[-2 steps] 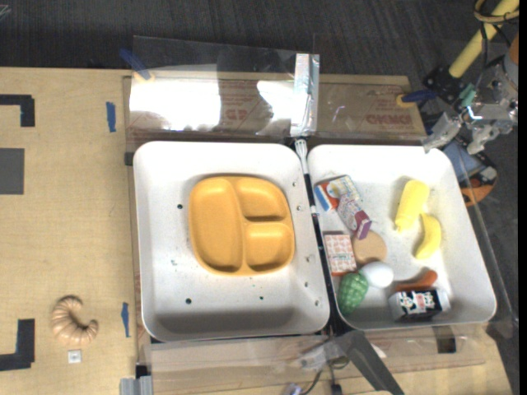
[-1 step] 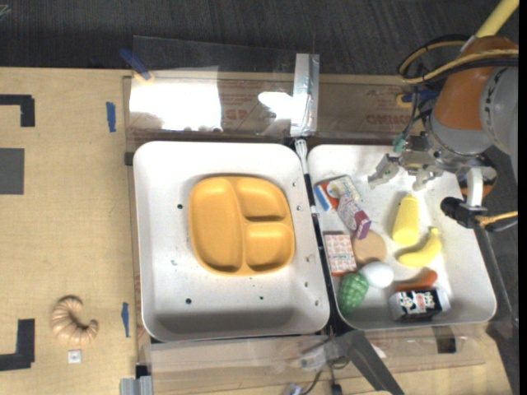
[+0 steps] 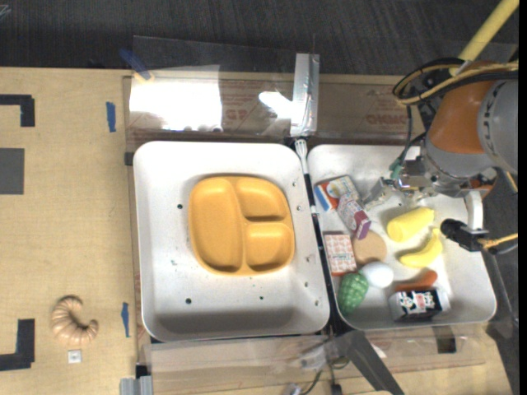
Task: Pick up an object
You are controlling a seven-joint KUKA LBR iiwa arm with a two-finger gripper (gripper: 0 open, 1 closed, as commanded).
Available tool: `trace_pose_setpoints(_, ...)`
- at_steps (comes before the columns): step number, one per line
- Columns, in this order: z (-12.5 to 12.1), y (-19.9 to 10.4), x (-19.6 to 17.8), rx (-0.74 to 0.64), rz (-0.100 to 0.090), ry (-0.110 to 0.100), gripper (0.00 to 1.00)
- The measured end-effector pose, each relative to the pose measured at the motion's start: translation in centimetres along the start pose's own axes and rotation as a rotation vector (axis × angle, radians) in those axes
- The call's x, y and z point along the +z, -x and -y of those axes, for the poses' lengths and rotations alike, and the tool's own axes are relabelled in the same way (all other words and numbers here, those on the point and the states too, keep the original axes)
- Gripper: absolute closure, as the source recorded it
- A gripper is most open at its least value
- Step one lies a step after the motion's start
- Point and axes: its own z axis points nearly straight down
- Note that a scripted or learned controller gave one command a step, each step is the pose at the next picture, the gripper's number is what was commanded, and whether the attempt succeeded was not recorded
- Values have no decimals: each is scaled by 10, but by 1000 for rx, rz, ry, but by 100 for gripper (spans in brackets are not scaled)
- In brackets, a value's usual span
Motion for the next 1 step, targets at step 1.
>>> trace_pose_setpoints(1, 76, -19, 8, -145, 2, 10, 0)
